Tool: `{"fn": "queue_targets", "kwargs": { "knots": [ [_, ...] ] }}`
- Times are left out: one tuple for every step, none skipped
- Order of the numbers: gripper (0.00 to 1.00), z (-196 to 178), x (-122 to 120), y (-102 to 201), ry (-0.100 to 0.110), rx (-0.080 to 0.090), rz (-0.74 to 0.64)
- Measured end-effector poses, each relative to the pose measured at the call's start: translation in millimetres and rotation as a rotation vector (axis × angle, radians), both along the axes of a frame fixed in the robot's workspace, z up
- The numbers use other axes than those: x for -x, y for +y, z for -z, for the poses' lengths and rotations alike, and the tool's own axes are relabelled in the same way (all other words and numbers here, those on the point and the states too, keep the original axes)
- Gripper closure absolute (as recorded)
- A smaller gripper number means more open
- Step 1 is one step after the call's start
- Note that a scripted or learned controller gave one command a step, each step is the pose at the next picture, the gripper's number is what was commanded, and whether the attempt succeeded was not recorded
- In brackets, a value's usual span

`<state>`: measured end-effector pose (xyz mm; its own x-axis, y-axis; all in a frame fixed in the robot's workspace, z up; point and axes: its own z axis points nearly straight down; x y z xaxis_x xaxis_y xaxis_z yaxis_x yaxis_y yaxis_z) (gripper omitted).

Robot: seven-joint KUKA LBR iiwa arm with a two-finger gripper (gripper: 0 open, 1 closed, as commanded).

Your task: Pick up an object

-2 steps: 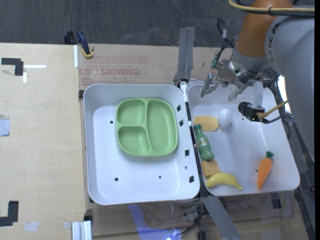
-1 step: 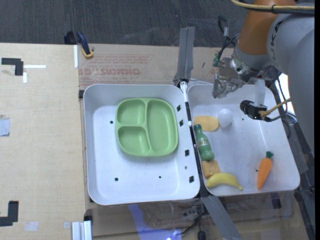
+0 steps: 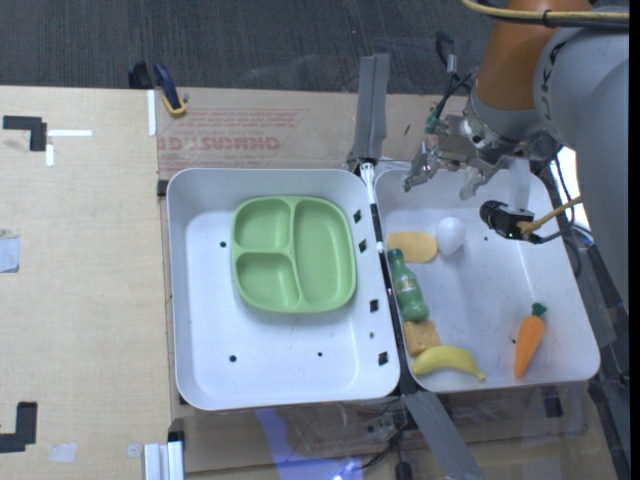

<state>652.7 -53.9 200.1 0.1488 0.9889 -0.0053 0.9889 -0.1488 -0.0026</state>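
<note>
Up at the far edge of the right bin (image 3: pixel 560 268), the end effector (image 3: pixel 452 171) hangs with its two fingers spread apart and nothing between them. Below it, well inside the bin, sits a white egg-shaped object (image 3: pixel 451 234), touching a pale yellow flat piece (image 3: pixel 413 247) on its left. Just beneath that piece lies a green bottle (image 3: pixel 408 288), stretched along the bin's left wall, and a small tan block (image 3: pixel 422 337) sits at its lower end. A banana (image 3: pixel 447 361) curves along the near edge right beside the block. Over on the near right side of the bin, an orange carrot (image 3: pixel 528 342) lies by itself, green top pointing away. Across the divide, the left bin (image 3: pixel 200 348) holds a green divided plate (image 3: pixel 294 255). Both bins rest on the worktop (image 3: pixel 70 268).
</note>
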Motion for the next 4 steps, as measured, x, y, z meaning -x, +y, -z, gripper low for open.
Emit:
{"fn": "queue_targets", "kwargs": {
  "knots": [
    [0.00, 96.7, 23.2, -47.4, 0.000, -0.004, -0.009],
    [0.00, 108.9, 52.7, -54.7, -0.001, -0.005, 0.075],
    [0.00, 109.2, 77.0, -40.7, 0.000, -0.005, 0.157],
    [0.00, 24.7, 35.5, -93.8, -0.002, -0.003, -0.002]
  ]
}}
